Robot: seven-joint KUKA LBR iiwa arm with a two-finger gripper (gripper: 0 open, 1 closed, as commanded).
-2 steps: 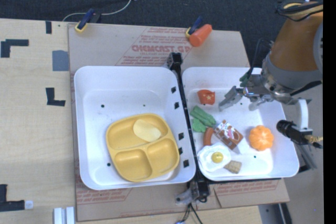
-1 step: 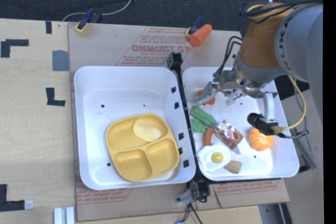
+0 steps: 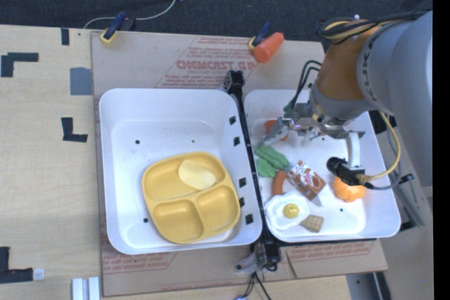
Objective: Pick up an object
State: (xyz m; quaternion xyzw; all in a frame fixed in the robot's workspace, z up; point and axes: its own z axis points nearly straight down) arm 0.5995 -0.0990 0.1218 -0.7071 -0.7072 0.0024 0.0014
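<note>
Dark carpet lies behind the desk (image 3: pixel 42 102). Left of the divider (image 3: pixel 242 144), the left bin (image 3: pixel 119 116) holds a yellow tray (image 3: pixel 190 197). Right of it, the right bin (image 3: pixel 380 214) carries toy foods: green pieces (image 3: pixel 271 159), fried egg (image 3: pixel 287 211), orange piece (image 3: pixel 349 190). Above them the gripper (image 3: pixel 292 124) hovers, its grasp hard to make out under the arm.

Lighting even and bright, diffuse, from overhead. The two shallow white plastic bins (image 3: pixel 112 151) read near overexposed, with wall detail washed out. Soft shadow lies beneath the grey arm with orange band (image 3: pixel 351 74) on the right bin floor. Dark fabric at top is underexposed. Focus slightly soft throughout; resolution low, small items indistinct.
</note>
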